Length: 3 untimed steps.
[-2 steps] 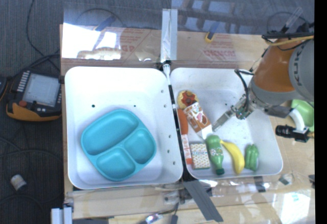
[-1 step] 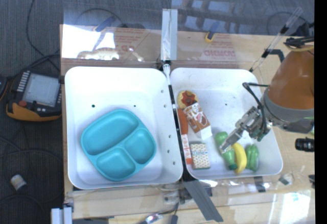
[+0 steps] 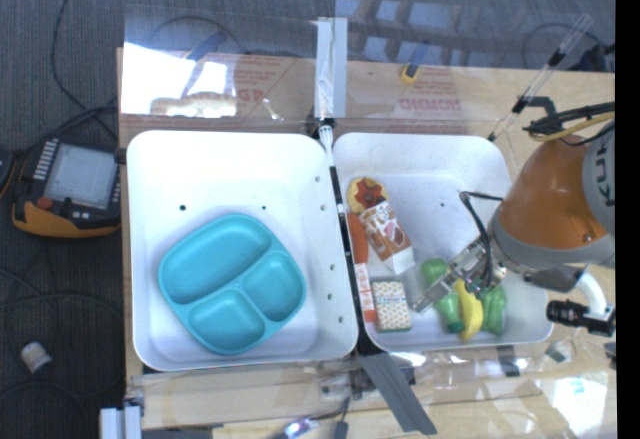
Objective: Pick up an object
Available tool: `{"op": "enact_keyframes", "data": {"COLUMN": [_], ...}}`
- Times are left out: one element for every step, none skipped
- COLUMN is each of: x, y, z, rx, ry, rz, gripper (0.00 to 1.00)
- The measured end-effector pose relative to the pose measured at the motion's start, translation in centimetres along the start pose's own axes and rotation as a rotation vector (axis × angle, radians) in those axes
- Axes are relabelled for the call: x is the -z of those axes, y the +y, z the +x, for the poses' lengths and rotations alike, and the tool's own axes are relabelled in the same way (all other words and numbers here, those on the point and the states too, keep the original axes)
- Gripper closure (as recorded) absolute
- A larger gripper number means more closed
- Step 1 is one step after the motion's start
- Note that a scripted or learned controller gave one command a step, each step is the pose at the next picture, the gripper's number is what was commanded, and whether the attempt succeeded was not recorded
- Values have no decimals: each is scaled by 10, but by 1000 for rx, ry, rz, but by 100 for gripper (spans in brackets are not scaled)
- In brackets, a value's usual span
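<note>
We are hovering our gripper (image 3: pixel 468 279) low in the right bin (image 3: pixel 440 159), just above the banana (image 3: pixel 467 314) and green toys (image 3: pixel 436 272); whether it's gripping, we cannot tell.

in the right bin (image 3: pixel 440 152) a yellow banana (image 3: pixel 465 312) lies near the front wall, with a green pepper (image 3: pixel 493 308) touching its right side and another green piece (image 3: pixel 434 273) just behind. a snack packet (image 3: pixel 382 227) lies flat along the left wall, a small box (image 3: pixel 390 304) below it.

A divided plate (image 3: pixel 232 282) lies in the left bin (image 3: pixel 150 167).
</note>
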State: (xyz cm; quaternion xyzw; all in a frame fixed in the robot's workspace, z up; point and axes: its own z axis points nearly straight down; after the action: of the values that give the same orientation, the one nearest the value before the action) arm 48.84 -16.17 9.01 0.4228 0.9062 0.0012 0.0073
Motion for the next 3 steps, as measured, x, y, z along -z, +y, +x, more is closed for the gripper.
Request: {"op": "enact_keyframes", "data": {"x": [10, 2, 126], "y": [3, 54, 104], "z": [0, -3, 19], "rx": [1, -363, -447], "ry": [1, -3, 8], "rz": [-4, -2, 14], "gripper": [100, 100, 100]}}
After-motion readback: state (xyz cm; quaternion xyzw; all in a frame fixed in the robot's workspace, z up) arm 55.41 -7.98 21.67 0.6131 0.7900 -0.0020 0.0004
